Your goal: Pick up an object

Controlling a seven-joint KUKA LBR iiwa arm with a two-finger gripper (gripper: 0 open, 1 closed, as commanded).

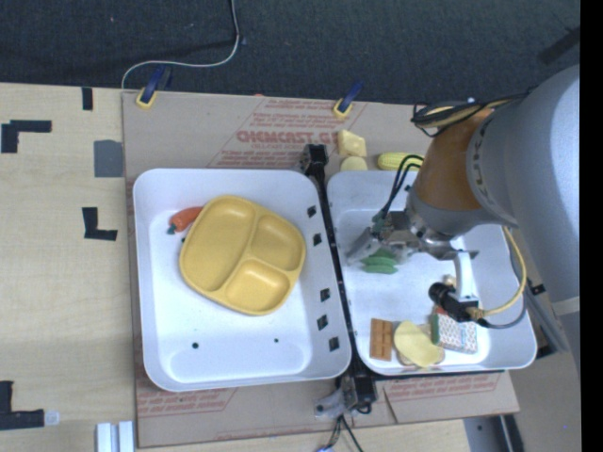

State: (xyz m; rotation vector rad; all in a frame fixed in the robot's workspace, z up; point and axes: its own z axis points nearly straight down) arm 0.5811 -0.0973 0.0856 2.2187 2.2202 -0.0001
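In the right bin (499,243), a small green object (382,265) lies near the left wall. My gripper (375,248) hangs right over it, at or just above its top edge, and I cannot see whether it touches. The grey arm with its orange band (450,172) comes in from the right and covers the bin's upper part. Along the front of this bin lie a brown cracker-like piece (381,339), a pale yellow round piece (417,346) and a small patterned packet (459,335).
The left bin (155,252) holds a yellow divided plate (243,254) and a small orange object (185,218) beside the plate's upper left. Yellow toy foods (352,145) and a corn piece (394,161) lie behind the right bin. A black cable (457,301) hangs off the arm.
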